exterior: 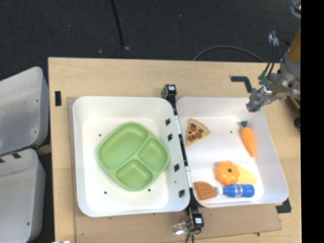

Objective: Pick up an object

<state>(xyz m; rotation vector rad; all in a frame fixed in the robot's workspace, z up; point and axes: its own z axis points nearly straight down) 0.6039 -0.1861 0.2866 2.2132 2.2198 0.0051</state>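
Observation:
The right white bin [268,151] holds several toy items. A pizza slice [196,131] lies near its left wall, and a carrot [248,139] lies toward its right side. An orange pumpkin [227,172] sits on a yellow wedge [246,175], with a blue bottle [238,191] and a brown piece [204,190] along the front. My gripper [254,103] hangs at the bin's back right corner, above and behind the carrot, with nothing seen between its fingers.
The left white bin [86,135] contains a green divided plate [133,156]. A black divider with clips [177,146] runs between the bins. A black cable [223,49] loops over the bench behind the right bin. White chairs [20,115] stand at the far left.

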